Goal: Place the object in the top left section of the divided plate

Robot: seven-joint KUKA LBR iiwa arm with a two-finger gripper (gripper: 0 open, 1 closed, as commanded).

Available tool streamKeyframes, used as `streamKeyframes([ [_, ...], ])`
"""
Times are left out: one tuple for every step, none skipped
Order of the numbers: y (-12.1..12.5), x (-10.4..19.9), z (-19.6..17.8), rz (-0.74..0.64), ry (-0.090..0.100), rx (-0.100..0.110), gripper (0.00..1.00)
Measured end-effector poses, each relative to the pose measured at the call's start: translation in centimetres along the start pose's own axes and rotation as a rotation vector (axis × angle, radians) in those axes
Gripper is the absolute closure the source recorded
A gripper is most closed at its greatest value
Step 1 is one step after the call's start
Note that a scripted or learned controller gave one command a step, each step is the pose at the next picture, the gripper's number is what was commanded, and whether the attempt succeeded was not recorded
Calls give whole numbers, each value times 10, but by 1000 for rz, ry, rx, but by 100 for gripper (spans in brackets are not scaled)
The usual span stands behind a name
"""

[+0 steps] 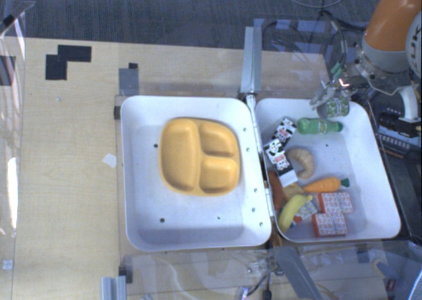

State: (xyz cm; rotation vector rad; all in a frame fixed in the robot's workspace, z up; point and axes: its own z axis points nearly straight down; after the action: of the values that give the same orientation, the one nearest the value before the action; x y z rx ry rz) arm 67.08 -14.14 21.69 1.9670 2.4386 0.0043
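The gripper [334,96] sits over the right bin [379,180] at its 12 o'clock rim; whether it is open or closed cannot be told. A small green-labelled item appears at its tip, grasp unconfirmed. The yellow divided plate [198,155] lies in the left bin [142,219]. The right bin contains a green bottle [319,126] at 12 o'clock, croissant [302,160], carrot [323,185], banana [291,209] at 7 o'clock.
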Motion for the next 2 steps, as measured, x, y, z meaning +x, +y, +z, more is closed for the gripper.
streamKeyframes([
  [-38,56,78,-10,4,1,100],
  [-13,141,29,-288,4,-2,100],
])
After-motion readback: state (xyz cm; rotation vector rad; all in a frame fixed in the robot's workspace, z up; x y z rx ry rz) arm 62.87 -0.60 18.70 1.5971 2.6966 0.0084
